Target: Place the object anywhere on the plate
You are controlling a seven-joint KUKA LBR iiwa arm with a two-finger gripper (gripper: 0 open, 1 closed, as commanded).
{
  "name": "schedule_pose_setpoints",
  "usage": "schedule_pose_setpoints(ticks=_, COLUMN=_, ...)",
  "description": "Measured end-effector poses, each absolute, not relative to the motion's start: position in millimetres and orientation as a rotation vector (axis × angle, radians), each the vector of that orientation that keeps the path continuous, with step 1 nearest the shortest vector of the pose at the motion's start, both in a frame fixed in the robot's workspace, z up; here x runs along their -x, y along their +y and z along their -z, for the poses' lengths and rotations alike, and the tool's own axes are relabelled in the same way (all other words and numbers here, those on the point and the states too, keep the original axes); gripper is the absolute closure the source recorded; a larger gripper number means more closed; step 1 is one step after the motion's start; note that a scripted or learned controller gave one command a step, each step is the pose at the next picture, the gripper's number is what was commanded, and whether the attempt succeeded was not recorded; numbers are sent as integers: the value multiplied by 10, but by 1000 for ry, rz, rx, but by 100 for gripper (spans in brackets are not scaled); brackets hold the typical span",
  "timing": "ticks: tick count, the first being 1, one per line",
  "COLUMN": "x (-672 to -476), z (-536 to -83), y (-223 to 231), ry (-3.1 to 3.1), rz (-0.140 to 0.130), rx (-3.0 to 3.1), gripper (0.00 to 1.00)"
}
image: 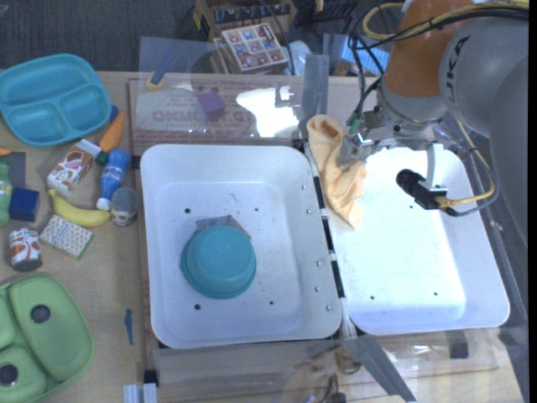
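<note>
Camera view: the jaws (359, 138) grasp a yellow cloth (340, 175) hanging over the right bin's (436, 309) ten-o'clock corner. Carrying seems underway; next, swing toward eight o'clock over the blue plate (219, 261) in the left bin (168, 183), then let go.

Robotics lab, manipulation test bench. Industrial grey arm (482, 65) with orange band and exposed cables (369, 32) over two shallow white bins (168, 175) set side by side on a wooden bench (109, 326). Far out from the fingers, beyond the further bin, a clutter of toy props: plastic banana (77, 211), teal divided tray (54, 97), green tray (38, 342), small cartons and cans. Clear plastic sheeting (210, 107) and boxes (249, 44) on dark floor behind.
</note>
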State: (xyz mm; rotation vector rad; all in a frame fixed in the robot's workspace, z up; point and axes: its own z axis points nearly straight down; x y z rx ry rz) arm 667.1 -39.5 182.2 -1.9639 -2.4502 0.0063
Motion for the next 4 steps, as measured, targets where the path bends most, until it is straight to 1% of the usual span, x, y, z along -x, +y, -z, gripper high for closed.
schedule_pose_setpoints(ticks=1, x=-6000, z=-1840, y=228, ry=-2457, rz=-1, rx=1959, gripper=100)
schedule_pose_setpoints(ticks=2, x=-5209, z=-1813, y=861, ry=-2384, rz=-8, rx=2039, gripper=100)
schedule_pose_setpoints(ticks=3, x=-5264, z=-2000, y=1507, ry=-2573, rz=-4, rx=1801, gripper=100)
schedule_pose_setpoints(ticks=4, x=-5267, z=-2003, y=1503, ry=-2573, rz=-4, rx=1802, gripper=0)
